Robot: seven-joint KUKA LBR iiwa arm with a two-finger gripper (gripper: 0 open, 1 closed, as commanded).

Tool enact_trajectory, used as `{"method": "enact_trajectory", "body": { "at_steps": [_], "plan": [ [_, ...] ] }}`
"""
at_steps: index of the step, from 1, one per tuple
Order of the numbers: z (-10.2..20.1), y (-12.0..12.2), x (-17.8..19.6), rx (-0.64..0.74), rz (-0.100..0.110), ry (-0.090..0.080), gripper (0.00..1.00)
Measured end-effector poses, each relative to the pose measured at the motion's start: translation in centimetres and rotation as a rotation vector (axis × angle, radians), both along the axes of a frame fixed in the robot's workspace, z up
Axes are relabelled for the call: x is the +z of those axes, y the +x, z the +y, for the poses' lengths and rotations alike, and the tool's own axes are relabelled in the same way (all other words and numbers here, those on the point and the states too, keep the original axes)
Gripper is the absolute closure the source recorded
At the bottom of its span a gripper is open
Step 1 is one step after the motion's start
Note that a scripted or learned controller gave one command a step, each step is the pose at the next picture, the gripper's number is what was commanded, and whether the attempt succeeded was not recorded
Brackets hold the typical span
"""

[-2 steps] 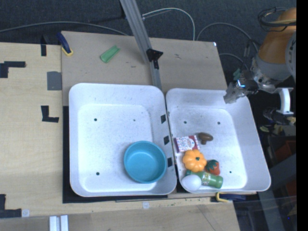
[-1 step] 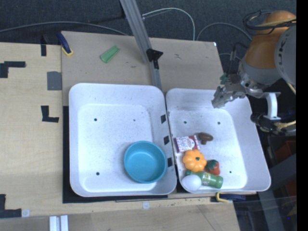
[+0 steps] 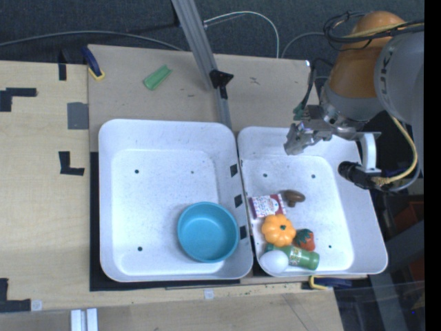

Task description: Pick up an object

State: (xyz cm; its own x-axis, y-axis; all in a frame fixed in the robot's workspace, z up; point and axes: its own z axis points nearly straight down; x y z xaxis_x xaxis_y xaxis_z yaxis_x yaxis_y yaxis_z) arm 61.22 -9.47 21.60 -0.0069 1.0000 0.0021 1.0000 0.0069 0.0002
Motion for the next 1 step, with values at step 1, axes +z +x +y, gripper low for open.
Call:
{"method": "enact_trajectory", "body": {
  "at_steps": [1],
  "plan": [
    [5.87,-0.81,1.12,0.001,0.002,0.001,1.00]
  ]
}}
